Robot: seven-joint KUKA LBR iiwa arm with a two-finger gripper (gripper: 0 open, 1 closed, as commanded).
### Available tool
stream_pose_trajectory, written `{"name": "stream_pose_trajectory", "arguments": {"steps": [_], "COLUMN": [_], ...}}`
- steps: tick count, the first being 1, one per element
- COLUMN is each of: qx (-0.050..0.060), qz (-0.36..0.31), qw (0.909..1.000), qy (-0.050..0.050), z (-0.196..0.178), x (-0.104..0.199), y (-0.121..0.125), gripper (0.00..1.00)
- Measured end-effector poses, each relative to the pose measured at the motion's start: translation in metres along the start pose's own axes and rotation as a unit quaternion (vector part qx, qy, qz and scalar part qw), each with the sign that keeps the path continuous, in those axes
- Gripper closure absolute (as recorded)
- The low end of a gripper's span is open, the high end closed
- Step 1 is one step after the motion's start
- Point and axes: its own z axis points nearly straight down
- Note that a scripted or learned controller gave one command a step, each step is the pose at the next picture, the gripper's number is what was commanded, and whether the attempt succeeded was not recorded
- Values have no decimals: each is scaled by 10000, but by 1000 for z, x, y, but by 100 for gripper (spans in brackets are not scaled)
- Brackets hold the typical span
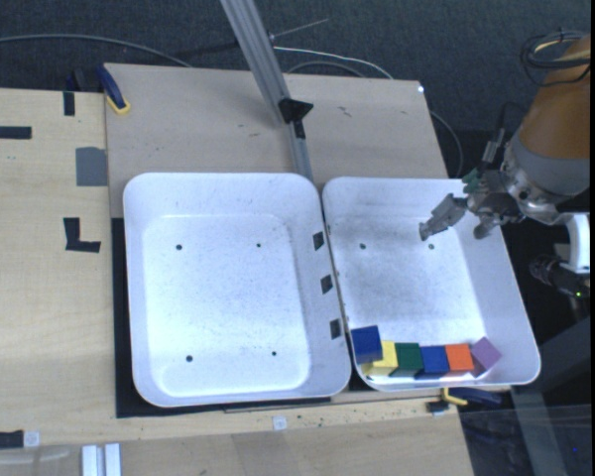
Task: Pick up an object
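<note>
While the right bin [496, 266] holds a row of blocks [423, 357] along its near wall, the tool [438, 222] hovers over its far end, well apart; whether open, I cannot tell.

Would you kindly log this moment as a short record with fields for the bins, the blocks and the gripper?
left bin: white, shallow, no blocks seen in it
right bin: white, holds all the blocks
blocks: row along the near wall; two blue, yellow, green, orange, purple
gripper: over the right bin's far right part, apart from the blocks
held object: none seen
arm: reaches in from the right
</note>
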Motion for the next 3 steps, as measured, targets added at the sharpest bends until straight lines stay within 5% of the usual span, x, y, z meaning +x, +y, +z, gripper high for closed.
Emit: {"name": "stream_pose_trajectory", "arguments": {"steps": [1,2,3], "qx": [1,-50,-6], "qz": [-9,-1,6], "qw": [10000,10000,10000], "qy": [4,-13,-11], "z": [-10,-299,-293], "x": [1,1,-4], "y": [0,4,37], "gripper": [100,100,100]}}
